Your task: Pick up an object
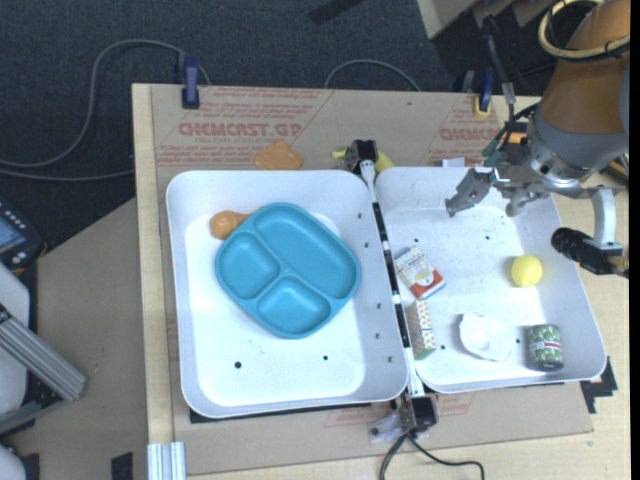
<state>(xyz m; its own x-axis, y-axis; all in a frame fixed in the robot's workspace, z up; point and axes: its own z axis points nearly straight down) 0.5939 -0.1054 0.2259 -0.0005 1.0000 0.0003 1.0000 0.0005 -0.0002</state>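
Camera view: orange object (pixel 227 224) half-hidden by plate (pixel 288 268).

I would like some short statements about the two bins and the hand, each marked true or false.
1. The blue divided plate lies in the left bin. True.
2. The yellow ball lies in the left bin. False: it is in the right bin.
3. The hand holds the yellow ball. False: it is over the far part of the right bin, apart from the ball.
4. A small green can lies near the right bin's near right corner. True.
5. An orange object sits beside the plate's far left edge. True.
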